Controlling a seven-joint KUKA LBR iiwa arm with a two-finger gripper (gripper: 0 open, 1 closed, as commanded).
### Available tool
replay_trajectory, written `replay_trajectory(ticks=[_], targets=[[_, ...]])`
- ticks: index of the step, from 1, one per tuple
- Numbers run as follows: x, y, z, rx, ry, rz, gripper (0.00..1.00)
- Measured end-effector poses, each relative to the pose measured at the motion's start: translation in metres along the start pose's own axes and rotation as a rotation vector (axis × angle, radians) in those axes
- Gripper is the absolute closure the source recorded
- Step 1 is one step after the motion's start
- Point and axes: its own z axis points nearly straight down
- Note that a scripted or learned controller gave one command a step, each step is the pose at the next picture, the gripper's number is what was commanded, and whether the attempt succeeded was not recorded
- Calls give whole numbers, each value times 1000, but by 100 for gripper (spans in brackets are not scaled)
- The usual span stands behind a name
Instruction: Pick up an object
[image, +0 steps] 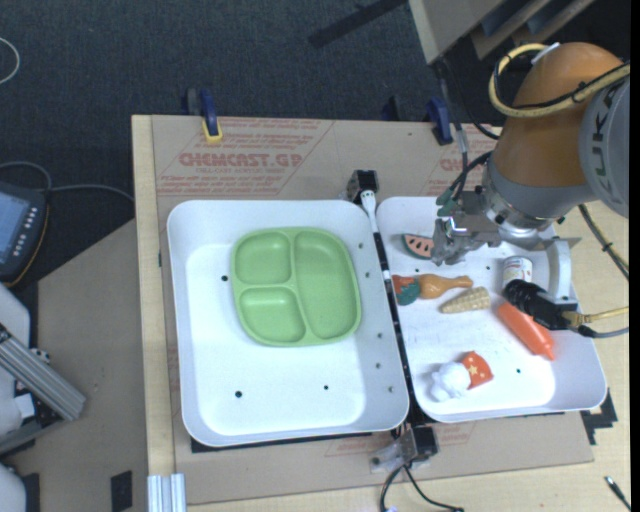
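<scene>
Camera view shows the gripper (452, 238) hovering above a watermelon slice (418, 243) in the right bin (570, 390); finger state unclear. Approach step; next, descend and close.

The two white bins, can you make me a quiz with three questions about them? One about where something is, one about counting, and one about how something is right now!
1. Where is the green plate?
A. in the left bin
B. in the right bin
C. on the floor

2. How many sections does the green plate have?
A. two
B. three
C. five

3. How does the orange carrot sit?
A. standing upright
B. hanging from the tool
C. lying flat in the right bin

Answers:
1. A, the plate rests on the left bin floor.
2. B, its ridges divide it into three sections.
3. C, it lies on the right bin floor, below the tool.
</scene>
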Motion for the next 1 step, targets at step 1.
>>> replay_trajectory(ticks=[1], targets=[[-16,-1,2,2,-1,4,100]])
